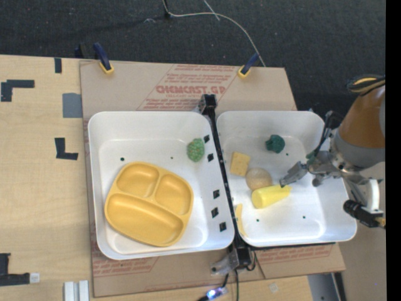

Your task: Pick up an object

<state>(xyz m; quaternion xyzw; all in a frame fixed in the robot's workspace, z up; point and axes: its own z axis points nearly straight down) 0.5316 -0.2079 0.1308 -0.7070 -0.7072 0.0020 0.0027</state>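
the jaws: we cannot tell their state, the gripper [289,178] being small and dark here. just to its left, nearly touching, lies the yellow cone-shaped piece [270,196] in the right bin [313,231], its long axis pointing up toward the gripper.

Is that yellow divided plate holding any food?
Empty. The yellow plate lies flat in the left bin; its compartments show bare yellow.

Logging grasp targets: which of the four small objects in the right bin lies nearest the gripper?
The yellow cone-shaped piece, lying just below the gripper; the beige ball, yellow square and dark green piece sit farther off.
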